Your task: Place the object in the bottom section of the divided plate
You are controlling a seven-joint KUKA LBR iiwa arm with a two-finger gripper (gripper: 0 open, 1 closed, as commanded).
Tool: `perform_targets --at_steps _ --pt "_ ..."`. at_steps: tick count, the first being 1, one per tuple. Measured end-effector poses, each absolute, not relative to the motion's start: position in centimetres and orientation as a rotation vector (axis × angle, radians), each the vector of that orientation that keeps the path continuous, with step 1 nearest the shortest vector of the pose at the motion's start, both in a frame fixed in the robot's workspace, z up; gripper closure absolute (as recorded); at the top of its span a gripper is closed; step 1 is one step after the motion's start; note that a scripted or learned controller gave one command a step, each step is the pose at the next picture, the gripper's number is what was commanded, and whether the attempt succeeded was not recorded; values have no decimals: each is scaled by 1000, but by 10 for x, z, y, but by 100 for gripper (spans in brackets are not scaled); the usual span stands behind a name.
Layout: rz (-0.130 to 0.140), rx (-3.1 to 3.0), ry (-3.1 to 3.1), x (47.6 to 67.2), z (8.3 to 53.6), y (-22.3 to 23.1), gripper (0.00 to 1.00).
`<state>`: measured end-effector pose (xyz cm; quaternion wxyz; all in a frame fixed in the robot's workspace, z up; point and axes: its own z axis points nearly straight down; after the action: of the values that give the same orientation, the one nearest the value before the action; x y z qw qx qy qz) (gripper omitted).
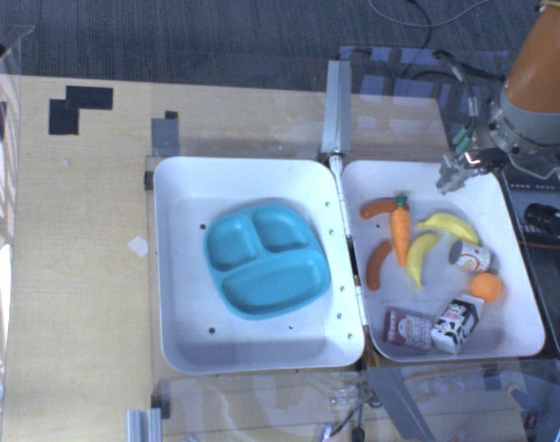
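A blue divided plate lies in the left bin, with two small sections at the back and one wide section toward the front; all sections look bare. The right bin holds toy food: a carrot, two sausages, two bananas, an orange, a small can, a black-and-white milk carton and a dark red carton. My gripper hangs over the right bin's back right corner, above and apart from the food.
A metal divider bar runs between the bins at the back. Cables trail across the dark floor behind. The wooden bench stretches left of the bins, with black markers at its back left.
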<state>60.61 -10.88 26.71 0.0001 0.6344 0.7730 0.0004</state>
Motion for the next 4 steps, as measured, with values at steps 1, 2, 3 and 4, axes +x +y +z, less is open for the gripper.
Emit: perform_targets --at_steps 1,2,3,4 --pt "1 1999 2419 665 390 -124 100" --pt "-1 2257 2182 670 433 -104 100" --pt "-3 2140 2303 660 306 -61 100" --pt "-3 2372 2063 669 233 -7 100"
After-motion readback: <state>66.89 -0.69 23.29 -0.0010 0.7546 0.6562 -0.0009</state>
